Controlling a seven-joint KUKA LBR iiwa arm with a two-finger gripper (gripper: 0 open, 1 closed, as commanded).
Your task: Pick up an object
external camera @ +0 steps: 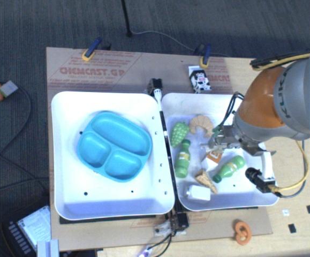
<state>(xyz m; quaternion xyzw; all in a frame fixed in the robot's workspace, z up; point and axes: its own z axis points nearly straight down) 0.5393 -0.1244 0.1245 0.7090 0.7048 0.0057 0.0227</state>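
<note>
I see the arm's grey rounded metal shell (300, 95) carrying part of a raised letter mark on its flank. I note a glossy orange band (263, 101) wrapping the segment above the wrist. A thin black cable (231, 107) loops along the orange band's left side. The dark metal two-finger gripper assembly (219, 139) sits below it, with a white bracket and a black block-shaped fitting (257, 178) alongside, a yellow cable trailing from it

Arm reaching from right; gripper (217, 141) lowered, apparently tilted left.
</note>
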